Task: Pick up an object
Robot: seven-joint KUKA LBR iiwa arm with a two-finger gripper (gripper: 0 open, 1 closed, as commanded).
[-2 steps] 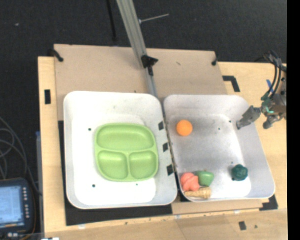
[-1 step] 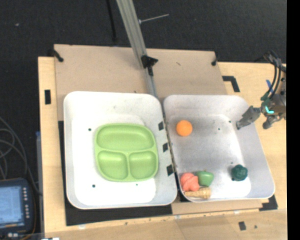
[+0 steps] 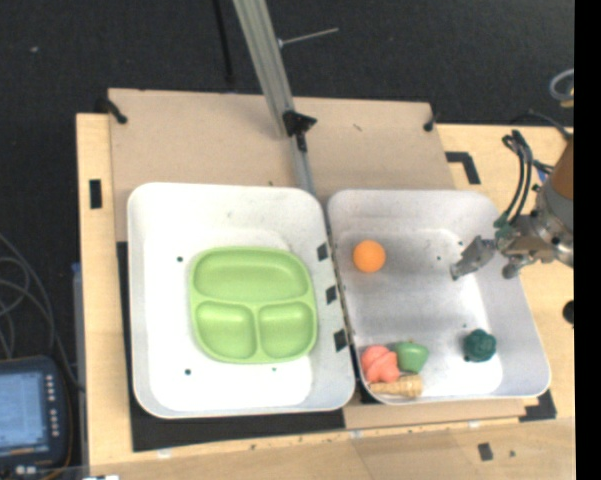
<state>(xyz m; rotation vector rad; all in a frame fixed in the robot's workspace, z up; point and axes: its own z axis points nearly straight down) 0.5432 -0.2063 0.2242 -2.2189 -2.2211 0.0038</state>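
Observation:
In the right bin an orange ball lies near the left wall. A dark green lump rests toward the bin's right front. At the front edge a pink piece, a small green piece and a beige piece huddle together. My gripper hangs over the right side of this bin, above and behind the dark green lump and well right of the ball. It stands open, with nothing between its fingers.
The left bin holds a light green divided plate. A slanted metal post rises behind the bins. The bare bin floor spreads between the ball and the gripper.

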